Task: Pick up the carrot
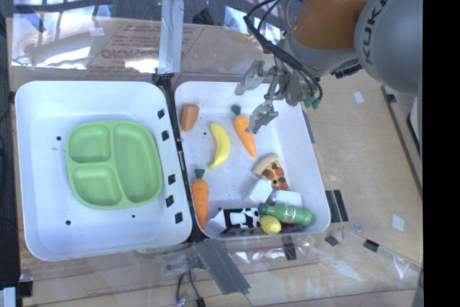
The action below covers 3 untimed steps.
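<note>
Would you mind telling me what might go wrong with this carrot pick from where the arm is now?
1. The right bin holds two carrots: the gripper hovers by the upper carrot, while the lower carrot lies against the left wall, harder to grasp.
2. The banana lies close beside the upper carrot; a finger could nudge or catch it.
3. The upper carrot lies slanted, so a misaligned close may squeeze it out.
</note>
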Motion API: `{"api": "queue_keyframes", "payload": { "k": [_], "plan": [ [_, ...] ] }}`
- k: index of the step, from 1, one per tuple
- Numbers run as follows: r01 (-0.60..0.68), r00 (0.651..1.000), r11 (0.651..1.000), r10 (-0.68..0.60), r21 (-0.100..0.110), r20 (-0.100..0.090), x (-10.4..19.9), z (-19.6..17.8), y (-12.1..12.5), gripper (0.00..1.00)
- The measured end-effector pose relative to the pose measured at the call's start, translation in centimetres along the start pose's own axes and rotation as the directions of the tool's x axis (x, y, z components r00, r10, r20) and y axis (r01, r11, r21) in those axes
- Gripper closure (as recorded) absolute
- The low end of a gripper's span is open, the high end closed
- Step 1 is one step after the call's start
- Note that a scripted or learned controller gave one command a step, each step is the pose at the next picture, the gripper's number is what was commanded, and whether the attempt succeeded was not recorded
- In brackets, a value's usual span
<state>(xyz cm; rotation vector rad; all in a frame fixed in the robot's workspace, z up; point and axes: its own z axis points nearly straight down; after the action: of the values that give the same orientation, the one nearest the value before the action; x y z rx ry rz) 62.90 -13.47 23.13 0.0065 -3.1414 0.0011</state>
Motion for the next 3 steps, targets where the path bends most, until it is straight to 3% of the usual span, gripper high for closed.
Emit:
{"api": "queue_keyframes", "payload": {
  "k": [1, 2, 3],
  "plan": [
    [0.105, 0.994, 0.994, -0.105, -0.004, -0.008, 0.0, 10.4, 0.5, 0.00],
    [-0.004, 1.000, 1.000, 0.004, -0.001, -0.002, 0.9, 14.0, -2.7, 0.00],
    [0.005, 1.000, 1.000, -0.005, -0.001, 0.003, 0.6, 12.7, -2.4, 1.00]
  ]
}}
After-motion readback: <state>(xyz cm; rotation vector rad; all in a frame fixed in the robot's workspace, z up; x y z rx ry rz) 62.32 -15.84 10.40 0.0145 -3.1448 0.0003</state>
